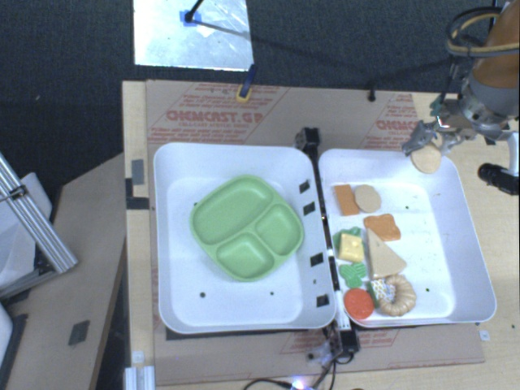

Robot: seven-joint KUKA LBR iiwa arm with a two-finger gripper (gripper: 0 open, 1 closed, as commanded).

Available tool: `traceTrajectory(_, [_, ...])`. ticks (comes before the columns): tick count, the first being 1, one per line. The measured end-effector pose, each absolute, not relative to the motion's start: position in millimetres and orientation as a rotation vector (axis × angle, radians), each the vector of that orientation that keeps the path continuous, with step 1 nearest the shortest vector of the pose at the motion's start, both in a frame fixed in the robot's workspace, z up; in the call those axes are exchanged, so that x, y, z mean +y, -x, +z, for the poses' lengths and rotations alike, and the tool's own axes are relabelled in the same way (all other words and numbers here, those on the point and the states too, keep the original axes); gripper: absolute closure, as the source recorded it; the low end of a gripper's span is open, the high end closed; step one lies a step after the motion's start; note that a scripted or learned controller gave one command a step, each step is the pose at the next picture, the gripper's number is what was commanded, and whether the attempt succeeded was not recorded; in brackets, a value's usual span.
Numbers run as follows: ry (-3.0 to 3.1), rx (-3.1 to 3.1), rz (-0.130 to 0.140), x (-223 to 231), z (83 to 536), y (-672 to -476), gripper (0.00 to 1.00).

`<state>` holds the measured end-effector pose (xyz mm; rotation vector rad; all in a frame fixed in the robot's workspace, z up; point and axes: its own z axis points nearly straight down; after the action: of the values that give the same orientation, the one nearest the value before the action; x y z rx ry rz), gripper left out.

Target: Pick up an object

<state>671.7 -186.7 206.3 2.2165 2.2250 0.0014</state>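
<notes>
Red tomato (358, 303) frontmost; gripper (428, 140) clasps round cookie (426, 160)

We see a dark carpet floor (65, 63) around the bench, a blue-black colour with a fine texture. On it, at the top, lies a shiny silver sheet (192, 21) with a small blue piece (190, 18) near its middle, and a thin black cable (325, 53) runs across the carpet to the right. The bench (134, 120) has a pale wooden top, covered by a brown cardboard sheet (219, 112) with red printed letters. At the left edge stands a metal frame (32, 218) of aluminium bars. The light is even and soft.
</notes>
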Motion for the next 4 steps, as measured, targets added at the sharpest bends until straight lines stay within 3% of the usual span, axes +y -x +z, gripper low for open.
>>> traceTrajectory(1, [-2.214,2.225,0.003,-187,224,-672.5,1.0])
traceTrajectory(4, [-2.215,2.227,0.0,-92,216,-589.7,1.0])
